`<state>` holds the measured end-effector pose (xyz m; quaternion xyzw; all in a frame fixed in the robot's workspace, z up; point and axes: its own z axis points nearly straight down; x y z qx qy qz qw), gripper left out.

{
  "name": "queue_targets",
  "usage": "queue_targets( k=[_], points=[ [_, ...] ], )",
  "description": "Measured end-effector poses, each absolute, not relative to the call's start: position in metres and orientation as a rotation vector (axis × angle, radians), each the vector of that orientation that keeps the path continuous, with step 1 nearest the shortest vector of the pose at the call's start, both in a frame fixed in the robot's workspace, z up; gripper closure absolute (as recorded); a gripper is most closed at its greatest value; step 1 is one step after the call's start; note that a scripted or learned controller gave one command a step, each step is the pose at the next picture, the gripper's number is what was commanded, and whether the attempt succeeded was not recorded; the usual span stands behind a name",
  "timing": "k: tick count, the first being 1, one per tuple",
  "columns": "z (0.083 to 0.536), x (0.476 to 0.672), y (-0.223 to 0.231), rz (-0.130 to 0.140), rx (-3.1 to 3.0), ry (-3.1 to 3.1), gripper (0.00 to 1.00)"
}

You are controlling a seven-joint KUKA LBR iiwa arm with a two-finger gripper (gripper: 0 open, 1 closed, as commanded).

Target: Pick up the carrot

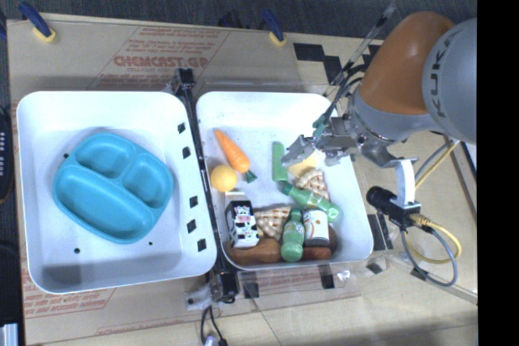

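Lying on a diagonal in the right bin [268, 103], the carrot [231, 148] points its orange tip up-left and green end down-right toward the lemon [224, 177], while the gripper [302, 148] hovers well right of it, seemingly parted and empty.

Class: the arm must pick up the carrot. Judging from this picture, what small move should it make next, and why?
Probably shift the gripper left across the right bin until it is above the carrot. The gripper sits over the green bottles near the bin's middle, while the carrot lies apart to their left, just above the lemon.
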<state>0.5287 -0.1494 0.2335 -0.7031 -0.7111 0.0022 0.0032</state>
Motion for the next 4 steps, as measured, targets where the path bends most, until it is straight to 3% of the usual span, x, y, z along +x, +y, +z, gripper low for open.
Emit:
queue_targets(
  k=[1,2,3,4],
  points=[
    [0.123,0.557,-0.118,0.013,-2.033,-2.382,0.00],
    [0.091,0.585,-0.116,0.006,-2.446,-1.965,0.00],
    [0.101,0.585,-0.115,0.009,-2.437,-1.969,1.00],
    [0.091,0.522,-0.103,0.007,-2.357,-2.066,1.00]
  ],
)
